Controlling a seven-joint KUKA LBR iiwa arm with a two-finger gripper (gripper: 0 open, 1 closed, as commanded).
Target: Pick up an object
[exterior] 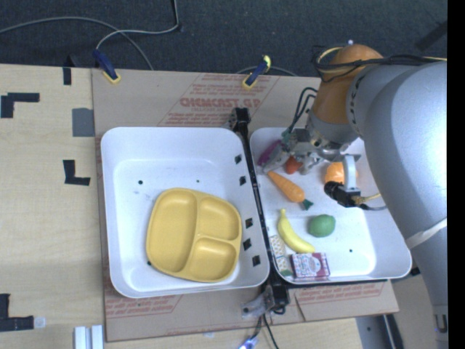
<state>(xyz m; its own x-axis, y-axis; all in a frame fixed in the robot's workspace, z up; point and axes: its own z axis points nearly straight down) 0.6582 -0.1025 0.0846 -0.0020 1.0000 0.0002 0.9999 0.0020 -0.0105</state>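
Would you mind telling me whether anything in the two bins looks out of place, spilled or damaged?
Nothing stands out. The yellow divided plate lies flat in the left bin. In the right bin, the carrot, banana, green ball and small packet lie loose but intact, with the pincer above the far end.

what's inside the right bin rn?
In the right bin: carrot, banana, green round fruit, an orange fruit, a small packet at the front edge, something purple. The arm covers the bin's back right part, so anything there is hidden.
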